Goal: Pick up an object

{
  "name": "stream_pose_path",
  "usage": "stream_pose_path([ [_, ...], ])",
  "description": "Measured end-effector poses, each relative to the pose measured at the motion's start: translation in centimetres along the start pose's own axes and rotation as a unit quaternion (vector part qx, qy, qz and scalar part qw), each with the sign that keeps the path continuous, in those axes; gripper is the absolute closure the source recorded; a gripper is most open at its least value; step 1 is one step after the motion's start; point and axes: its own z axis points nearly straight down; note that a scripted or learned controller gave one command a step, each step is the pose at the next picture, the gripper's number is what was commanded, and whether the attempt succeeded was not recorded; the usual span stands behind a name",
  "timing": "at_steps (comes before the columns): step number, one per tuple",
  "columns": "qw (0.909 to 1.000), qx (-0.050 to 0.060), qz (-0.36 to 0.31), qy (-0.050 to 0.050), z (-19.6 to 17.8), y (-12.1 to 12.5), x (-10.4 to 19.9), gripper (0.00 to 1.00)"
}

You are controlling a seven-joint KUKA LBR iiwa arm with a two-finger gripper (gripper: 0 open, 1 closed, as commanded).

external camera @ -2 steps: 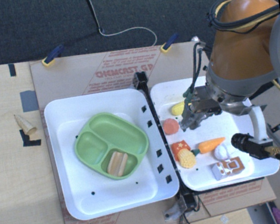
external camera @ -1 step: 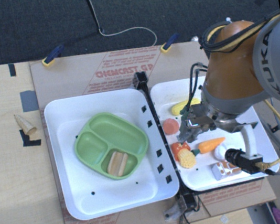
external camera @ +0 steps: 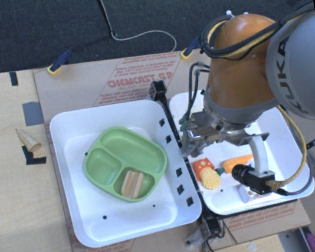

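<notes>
Camera view from above: two shallow white bins are seen side by side on a cardboard sheet [external camera: 137,75] laid over the bench. The left bin [external camera: 74,184] holds a green divided plate [external camera: 124,161], tilted, with a tan ridged piece [external camera: 132,183] lying in its lower compartment. The right bin [external camera: 284,131] is largely covered by the arm, whose orange band [external camera: 237,67] and grey wrist hang over its upper half. The gripper [external camera: 198,139] is seen low at the bin's left wall, just above an ear of toy corn [external camera: 209,178] with a red-orange end. Whether anything is gripped, or how wide the tool stands, cannot be told, since the wrist hides it. An orange carrot-like piece [external camera: 238,163] lies just right of the corn, beside a black fitting [external camera: 251,178] on a cable.
</notes>
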Motion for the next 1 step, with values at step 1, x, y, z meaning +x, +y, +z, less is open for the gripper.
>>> stream_pose_path([
  [1,1.0,-0.003,0.001,0.0,-7.31,0.08,2.84,1.0],
])
